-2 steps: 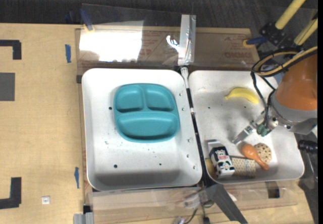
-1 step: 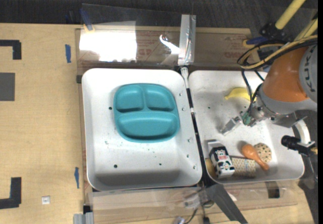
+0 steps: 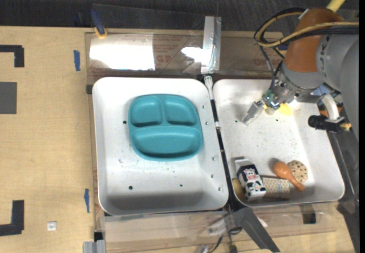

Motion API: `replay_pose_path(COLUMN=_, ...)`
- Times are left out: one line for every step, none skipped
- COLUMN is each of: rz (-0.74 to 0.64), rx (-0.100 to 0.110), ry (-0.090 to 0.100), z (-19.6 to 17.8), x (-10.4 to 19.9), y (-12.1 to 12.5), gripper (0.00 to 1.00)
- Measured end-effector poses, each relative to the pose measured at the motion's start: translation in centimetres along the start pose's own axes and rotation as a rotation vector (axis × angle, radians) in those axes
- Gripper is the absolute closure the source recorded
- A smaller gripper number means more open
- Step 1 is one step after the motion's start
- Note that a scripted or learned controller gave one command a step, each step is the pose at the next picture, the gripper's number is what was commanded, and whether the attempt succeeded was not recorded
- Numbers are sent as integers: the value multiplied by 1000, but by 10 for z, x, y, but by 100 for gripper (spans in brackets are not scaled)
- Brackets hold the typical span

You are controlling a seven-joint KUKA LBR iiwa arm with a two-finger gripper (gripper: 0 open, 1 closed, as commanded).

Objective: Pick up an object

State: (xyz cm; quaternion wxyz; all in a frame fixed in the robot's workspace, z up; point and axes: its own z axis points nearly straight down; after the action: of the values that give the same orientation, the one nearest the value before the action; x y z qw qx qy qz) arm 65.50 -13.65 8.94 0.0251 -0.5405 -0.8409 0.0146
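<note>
Fingers splayed open with nothing between them; gripper (image 3: 258, 109) low over the upper part of the right bin (image 3: 319, 149), a small yellow object (image 3: 283, 110) just right of it. Toy drumstick (image 3: 288, 171) and cow-print carton (image 3: 251, 182) lie well below the fingers; teal divided plate (image 3: 165, 126) sits leftward in the left bin (image 3: 108, 132).

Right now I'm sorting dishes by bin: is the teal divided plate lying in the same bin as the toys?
No: the teal plate lies in the left bin, while the toys sit in the right bin.
</note>
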Motion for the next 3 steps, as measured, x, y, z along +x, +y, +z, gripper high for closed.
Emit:
replay_pose_path(rz=-2, rx=-16, ry=-24, z=-13, x=-5, y=1, gripper=100)
replay_pose_path(rz=-2, rx=-11, ry=-20, z=-11, x=-3, y=1, gripper=0)
replay_pose_path(rz=-107, rx=-51, ry=-33, z=-25, x=-47, y=-64, gripper=0)
